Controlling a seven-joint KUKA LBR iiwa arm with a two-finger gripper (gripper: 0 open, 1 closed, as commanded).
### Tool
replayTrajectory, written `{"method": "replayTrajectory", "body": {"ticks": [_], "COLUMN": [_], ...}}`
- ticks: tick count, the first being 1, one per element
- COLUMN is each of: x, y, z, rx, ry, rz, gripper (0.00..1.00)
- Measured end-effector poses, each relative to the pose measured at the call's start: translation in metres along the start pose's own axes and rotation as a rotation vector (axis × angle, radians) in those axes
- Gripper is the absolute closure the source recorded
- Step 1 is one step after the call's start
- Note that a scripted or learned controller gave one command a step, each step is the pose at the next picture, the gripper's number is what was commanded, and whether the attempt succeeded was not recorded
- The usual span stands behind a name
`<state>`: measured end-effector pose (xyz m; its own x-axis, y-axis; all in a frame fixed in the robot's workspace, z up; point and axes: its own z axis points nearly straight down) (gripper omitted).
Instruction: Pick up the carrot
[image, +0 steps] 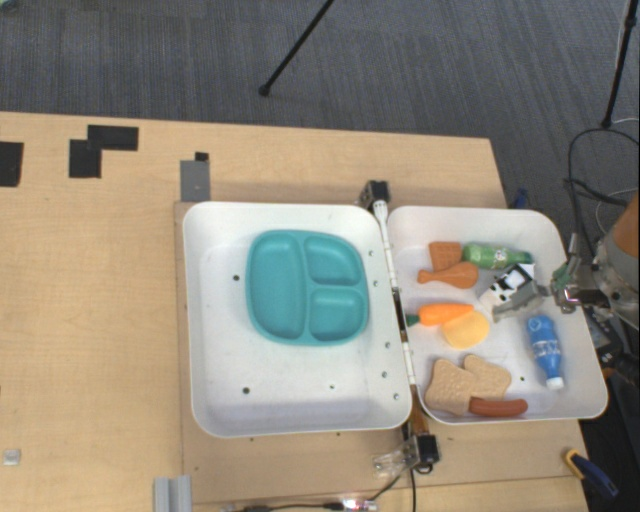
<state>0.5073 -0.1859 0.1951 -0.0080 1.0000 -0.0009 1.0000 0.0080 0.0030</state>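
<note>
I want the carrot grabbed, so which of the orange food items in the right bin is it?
The carrot is the bright orange one with a green stem, beside the yellow piece. The chicken drumstick above it is duller, brownish orange.

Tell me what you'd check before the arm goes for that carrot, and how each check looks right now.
1. Carrot in plain sight in the right bin: ok.
2. Carrot free of neighbours: not ok, the yellow round piece touches it.
3. Gripper above the carrot: not ok, it sits to the carrot's right, near the black-and-white toy.
4. Gripper free of any load: ok, nothing between its fingers.
5. Fingers spread enough for the carrot: cannot tell.
6. Path leftward to the carrot open: ok, just bare bin floor between.
</note>
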Motion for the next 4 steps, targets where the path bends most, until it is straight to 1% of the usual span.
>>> {"method": "replayTrajectory", "body": {"ticks": [1,2,3,4], "x": [0.07,0.068,0.102,0.185], "y": [0.017,0.021,0.007,0.007], "z": [0.112,0.098,0.107,0.007], "rx": [0.0,-0.007,-0.009,-0.005], "ry": [0.004,0.003,0.0,0.008], "rz": [0.047,0.045,0.323,0.444], "gripper": [0.0,1.0,1.0,1.0]}}
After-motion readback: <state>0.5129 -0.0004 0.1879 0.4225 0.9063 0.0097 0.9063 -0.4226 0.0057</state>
